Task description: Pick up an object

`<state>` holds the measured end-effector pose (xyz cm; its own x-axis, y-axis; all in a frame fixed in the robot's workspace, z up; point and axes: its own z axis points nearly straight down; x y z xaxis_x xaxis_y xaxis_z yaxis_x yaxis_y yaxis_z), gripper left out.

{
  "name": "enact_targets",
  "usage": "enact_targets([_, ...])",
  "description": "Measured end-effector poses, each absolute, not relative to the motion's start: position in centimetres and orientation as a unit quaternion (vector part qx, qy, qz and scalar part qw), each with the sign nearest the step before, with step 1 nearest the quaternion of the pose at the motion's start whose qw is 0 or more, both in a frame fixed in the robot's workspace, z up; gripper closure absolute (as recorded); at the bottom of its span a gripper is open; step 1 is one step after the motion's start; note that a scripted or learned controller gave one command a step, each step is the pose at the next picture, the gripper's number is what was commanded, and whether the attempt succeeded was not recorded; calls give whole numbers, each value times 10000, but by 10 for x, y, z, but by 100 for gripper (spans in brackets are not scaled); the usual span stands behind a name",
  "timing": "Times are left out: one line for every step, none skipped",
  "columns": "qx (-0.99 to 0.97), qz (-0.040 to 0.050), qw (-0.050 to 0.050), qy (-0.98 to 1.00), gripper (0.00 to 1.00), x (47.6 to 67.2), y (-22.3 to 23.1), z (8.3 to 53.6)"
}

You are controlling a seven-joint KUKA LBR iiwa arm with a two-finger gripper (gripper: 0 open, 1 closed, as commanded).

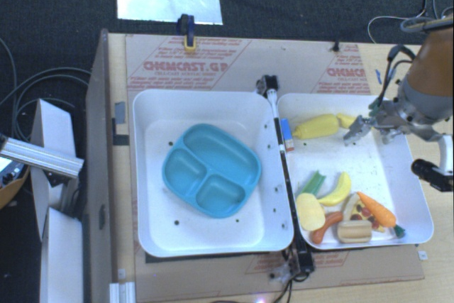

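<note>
Nearest the camera, a heap of toy food is crowding the front of the right bin (418, 220): a hot dog in a bun (354, 230), a carrot (378, 209), a banana (338, 190), a pale potato-like piece (310, 211), a green pod (313, 183) and a small red sausage (327, 225), all touching or overlapping.

No single item is being named by the task, so the likeliest candidate is the yellow corn-like piece (317, 127), which is lying alone near the back of the right bin, just beside the divider. It is looking like hollow moulded plastic: probably light, stiff, smooth and a little slippery, not fragile. Being rounded and elongated, it is probably best pinched across its narrow middle, where it is less likely to roll or squirt out.

The gripper (369, 125) is hovering just to the right of that piece, its fingers spread apart with nothing between them; one fingertip (352, 131) is sitting near the yellow piece's paler end.

Harder to read: whether that fingertip is touching the toy cannot be told, the arm (431, 78) is being cut off at the frame's right, and the heap's lower items are partly covering one another. In the left bin (142, 174) a blue divided plate (211, 169) is lying tilted.
</note>
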<state>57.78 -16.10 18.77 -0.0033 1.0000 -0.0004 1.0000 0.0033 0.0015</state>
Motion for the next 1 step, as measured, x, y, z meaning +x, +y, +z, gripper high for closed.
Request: enact_targets([7064, 73, 73, 7077, 0, 648, -107, 107])
